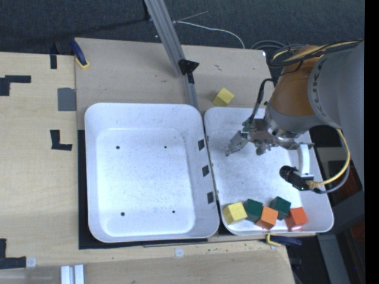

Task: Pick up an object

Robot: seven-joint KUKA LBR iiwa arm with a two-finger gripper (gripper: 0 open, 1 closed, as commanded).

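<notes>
No brand, label or readable writing is seen on anything in the camera view.

The claw [247, 145] is seen over the upper part of the right bin [237, 173], carried by the grey arm [340, 81] with its orange band [293, 93], which reaches in from the right. Two grey fingers [235, 144] are seen spread apart, pointing down and to the left, so the claw is taken to be parted, with nothing between the fingers. Whether the fingertips touch the bin floor cannot be told.

The blocks are gathered along the near edge of the right bin, well apart from the claw. A yellow block [235, 211] is placed at the left of the cluster, with a dark green block [253, 208] just beside it. An orange block [268, 216] lies next to that, a second green block [280, 206] is set behind it, and a red-orange block [296, 216] is found at the right end. Another yellow cube [224, 96] is seen outside the bins, on the tabletop [118, 76] just beyond the far rim of the right bin.

The left bin [145, 170] is placed touching the right one, side by side. A grey metal rail [166, 28] is seen slanting down from the top toward the gap between the bins. The tabletop is of pale wood, marked with black tape pieces [58, 139] at the left, and dark carpet [266, 5] is seen beyond it. Yellow and black cables [331, 176] are looped near the wrist.
</notes>
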